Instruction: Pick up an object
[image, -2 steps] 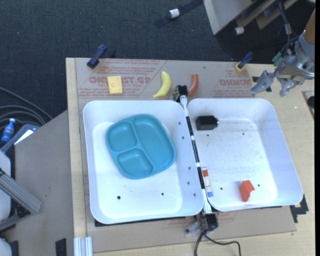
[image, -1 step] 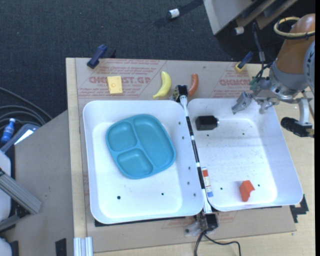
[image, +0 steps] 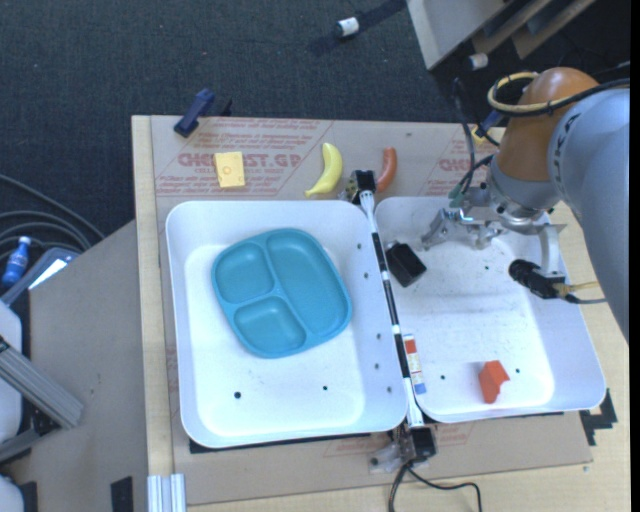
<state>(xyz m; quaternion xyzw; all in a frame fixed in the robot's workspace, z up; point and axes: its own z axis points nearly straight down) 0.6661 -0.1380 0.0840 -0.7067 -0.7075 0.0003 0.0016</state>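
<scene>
Camera view: smooth three-compartment blue plate (image: 281, 291)

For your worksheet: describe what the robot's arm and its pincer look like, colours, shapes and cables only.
The arm is thick, rounded and grey, with an orange band above the wrist. Thin cables, one yellow, loop around the wrist. The pincer is a small, silvery metal assembly.

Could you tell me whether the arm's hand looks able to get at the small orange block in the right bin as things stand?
Probably yes. The orange block lies alone near the front of the right bin, nothing on or against it, and the hand hovers over the same bin's far end.
</scene>
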